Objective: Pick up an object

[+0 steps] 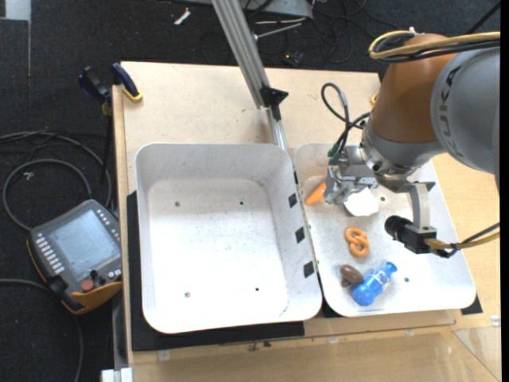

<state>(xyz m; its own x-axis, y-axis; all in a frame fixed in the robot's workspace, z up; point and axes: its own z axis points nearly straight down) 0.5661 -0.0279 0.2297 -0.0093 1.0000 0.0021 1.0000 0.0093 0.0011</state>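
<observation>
You can't tell your gripper's (338,188) state; carrot (316,193) just left of it, pretzel (357,241) and bottle (373,283) below.

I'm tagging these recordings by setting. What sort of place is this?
Most likely a robotics lab or test cell. A grey and orange industrial arm reaches over two white bins on a wooden bench, a teach pendant lies on the dark floor, and loose cables trail around it.

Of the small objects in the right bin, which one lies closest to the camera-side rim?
The blue plastic bottle with its clear neck. It lies lowest in the right bin, below the orange pretzel-shaped piece and beside the brown oval lump.
</observation>
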